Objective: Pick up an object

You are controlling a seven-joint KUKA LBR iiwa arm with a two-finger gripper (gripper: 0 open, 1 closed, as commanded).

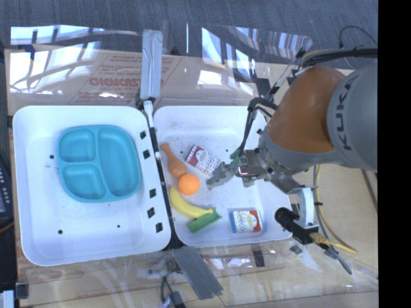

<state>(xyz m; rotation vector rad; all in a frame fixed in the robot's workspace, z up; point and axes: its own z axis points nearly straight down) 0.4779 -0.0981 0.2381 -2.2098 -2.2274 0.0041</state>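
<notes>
I have the arm (334, 117) reaching in from the right and hanging over the right bin (168, 117), which holds everything worth picking. The left bin (29, 191) carries a blue divided plate (99, 161), lying flat and well apart from the work.

The gripper (217, 178) sits low over the middle of the right bin, just beside the small red and white carton (203, 160), which lies tilted. From this slant I cannot tell whether the fingers are spread or closed, and I see nothing between them.

The likely targets cluster along the bin's left side: a carrot (173, 162) by the wall, an orange (189, 184) just beside it, a banana (186, 205) below, touching a green piece (204, 221). A flat packet (246, 221) lies apart nearer the front wall. I judge the carton the closest candidate, perhaps the orange.
</notes>
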